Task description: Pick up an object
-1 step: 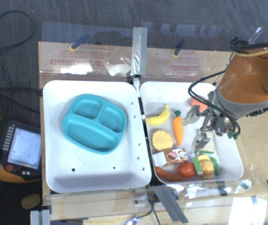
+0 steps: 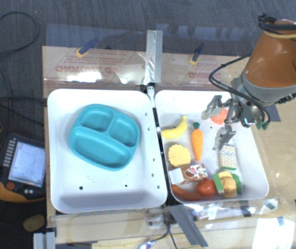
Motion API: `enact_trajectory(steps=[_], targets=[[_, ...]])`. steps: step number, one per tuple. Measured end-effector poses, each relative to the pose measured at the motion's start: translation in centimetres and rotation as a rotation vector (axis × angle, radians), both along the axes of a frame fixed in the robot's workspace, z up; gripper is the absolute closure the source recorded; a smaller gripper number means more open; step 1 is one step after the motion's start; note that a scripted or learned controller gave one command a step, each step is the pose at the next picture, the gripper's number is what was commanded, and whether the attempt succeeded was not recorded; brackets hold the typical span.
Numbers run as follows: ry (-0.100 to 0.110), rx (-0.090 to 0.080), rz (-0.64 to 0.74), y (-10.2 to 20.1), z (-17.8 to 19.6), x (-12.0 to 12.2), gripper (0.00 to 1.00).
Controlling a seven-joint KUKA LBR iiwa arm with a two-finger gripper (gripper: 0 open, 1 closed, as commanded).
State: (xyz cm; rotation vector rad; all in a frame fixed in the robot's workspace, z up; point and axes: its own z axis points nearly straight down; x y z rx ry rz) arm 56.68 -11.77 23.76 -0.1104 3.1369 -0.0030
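Observation:
My gripper hangs over the back right of the right bin, its two fingers spread open. A small salmon-red object lies in the gap between the fingers, partly hidden by them; neither finger visibly presses on it. Left of the gripper lie an orange carrot and a yellow banana. Just below the lower finger rests a white speckled block.
The right bin also holds a round yellow piece, a small carton, a red tomato, a brown sausage and a stacked sandwich toy. A blue divided plate lies in the left bin.

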Motion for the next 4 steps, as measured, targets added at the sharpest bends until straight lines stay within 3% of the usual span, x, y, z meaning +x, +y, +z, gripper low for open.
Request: enact_trajectory(steps=[1,2,3,4], targets=[[-0.001,0.0,0.033,-4.4,3.8,4.1,0.0],[-0.001,-0.001,0.064,-7.5,4.3,8.4,0.0],[-0.003,-0.001,0.136,-10.6,10.2,10.3,0.0],[0.0,0.003,0.076,-10.4,-6.7,9.2,0.0]])
